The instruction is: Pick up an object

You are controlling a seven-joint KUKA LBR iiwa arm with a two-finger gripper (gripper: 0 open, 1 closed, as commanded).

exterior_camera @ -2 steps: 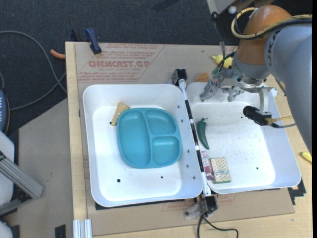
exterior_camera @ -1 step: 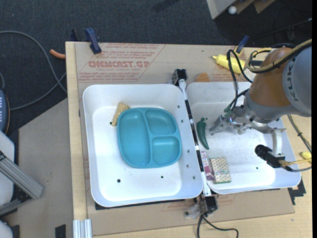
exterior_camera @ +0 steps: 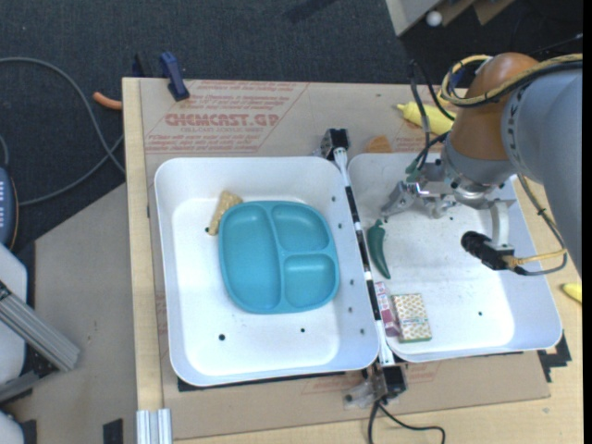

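Evidently nothing is lifted yet: the gripper (exterior_camera: 421,200) hangs with fingers (exterior_camera: 398,199) spread and empty; the green object (exterior_camera: 377,250) lies just beside them, ungrasped.

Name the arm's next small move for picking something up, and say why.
Probably ease the gripper toward the green pod-shaped object: it lies nearest, in the same right bin, apart from the patterned box.

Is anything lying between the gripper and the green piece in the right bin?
Nothing visible does. The green piece lies by the left wall of the right bin, down-left of the gripper, with bare bin floor between them. The patterned box sits nearer the front, off that path.
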